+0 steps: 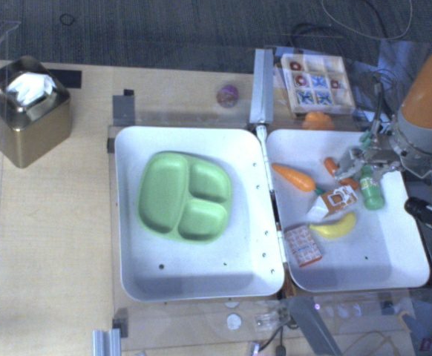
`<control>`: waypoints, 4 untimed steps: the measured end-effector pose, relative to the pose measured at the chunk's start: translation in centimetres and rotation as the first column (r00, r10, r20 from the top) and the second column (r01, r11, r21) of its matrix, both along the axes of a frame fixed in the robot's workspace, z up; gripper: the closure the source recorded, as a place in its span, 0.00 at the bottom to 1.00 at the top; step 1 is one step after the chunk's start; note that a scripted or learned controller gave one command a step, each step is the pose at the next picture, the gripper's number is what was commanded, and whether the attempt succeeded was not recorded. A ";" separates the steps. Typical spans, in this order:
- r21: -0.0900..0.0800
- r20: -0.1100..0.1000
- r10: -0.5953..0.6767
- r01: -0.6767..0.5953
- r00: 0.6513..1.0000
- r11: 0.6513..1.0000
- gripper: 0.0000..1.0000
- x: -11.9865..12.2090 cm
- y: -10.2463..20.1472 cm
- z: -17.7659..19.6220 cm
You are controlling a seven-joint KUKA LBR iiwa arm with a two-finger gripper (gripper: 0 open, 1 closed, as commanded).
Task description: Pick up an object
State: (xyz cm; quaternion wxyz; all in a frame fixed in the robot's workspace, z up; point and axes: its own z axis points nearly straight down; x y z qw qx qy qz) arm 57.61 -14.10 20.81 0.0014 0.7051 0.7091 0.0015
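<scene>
So on your far left you've got a pale wooden desk [53, 221] with dark grey carpet behind it, and a brass-coloured box [24, 121] with something white and crumpled stuffed in its top. There's a little purple ball [228, 95] sitting on the desk just behind the left bin [201, 284].

That left bin holds a green divided tray [185, 196], three compartments, lying flat in the middle.

Moving over, the right bin [364, 273] is where the pickable stuff is: a carrot [293, 177] near the left wall, a small red-and-white checked packet [303, 245] toward the front, a banana [332, 227] right beside it, and a white-and-orange carton [335, 200] touching the banana's upper edge. A green bottle [371, 193] sits close under the hand [358, 166], along with a small orange thing [330, 166] you can't really identify.

Behind the right bin there's a tic-tac-toe board [312, 82], and an orange blob [317, 120] half hidden by the bin rim.

The arm comes in from your right, its orange band [430, 87] cut off by the edge of the view. The hand hangs low over the bin's back right part, a tangle of metal and cable. Honestly you can't tell if it's released or clenched, and nothing clearly sits in it.
</scene>
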 end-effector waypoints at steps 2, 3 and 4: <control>-0.002 0.008 0.130 -0.130 0.991 0.991 0.00 7.1 5.1 -11.9; -0.005 0.017 0.134 -0.134 0.991 0.991 1.00 7.4 5.1 -10.5; -0.001 0.005 0.188 -0.188 0.982 0.982 1.00 9.5 10.4 -0.4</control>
